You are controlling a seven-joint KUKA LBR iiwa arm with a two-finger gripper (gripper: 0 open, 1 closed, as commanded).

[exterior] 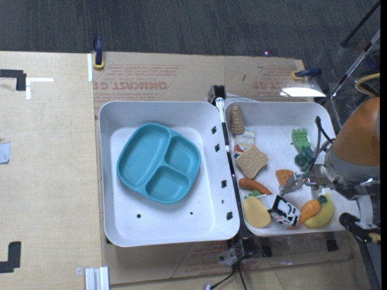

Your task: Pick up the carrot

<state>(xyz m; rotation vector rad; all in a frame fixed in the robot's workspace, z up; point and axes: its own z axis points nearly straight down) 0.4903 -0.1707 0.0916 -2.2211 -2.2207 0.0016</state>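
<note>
Right bin [266,118]: carrot [309,209] lies just below the tool [296,183].

The arm [361,139] enters at the frame's right edge, orange band up, its gripper [294,184] low, fingers spread, nothing between them.

The small orange carrot [309,209] with a green top lies tilted at the right bin's [266,115] five o'clock corner.

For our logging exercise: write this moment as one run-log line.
task: pick up carrot | gripper: over right bin, open, holding nothing | carrot: lying in right bin beside banana | status: not grasped
</note>
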